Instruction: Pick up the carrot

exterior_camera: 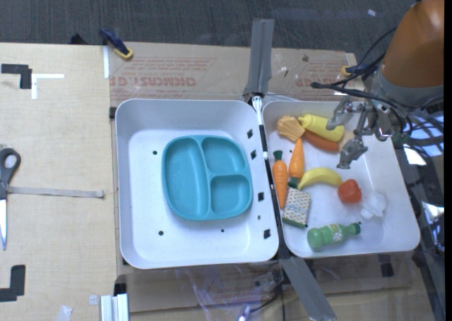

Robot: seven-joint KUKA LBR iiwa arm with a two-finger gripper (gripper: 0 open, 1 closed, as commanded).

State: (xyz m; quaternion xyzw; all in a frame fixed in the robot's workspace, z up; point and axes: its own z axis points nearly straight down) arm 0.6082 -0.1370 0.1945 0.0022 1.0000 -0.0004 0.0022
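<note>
Hanging above the right bin's [395,242] far right part, the gripper [351,149] grasps nothing, its fingers slightly parted; two carrots lie near that bin's left wall, one [280,180] against the divider, another [296,157] beside a banana [321,177].

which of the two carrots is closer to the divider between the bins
The longer carrot, lying along the right bin's left wall beside the divider. The shorter carrot lies further into the bin, next to the banana.
</note>
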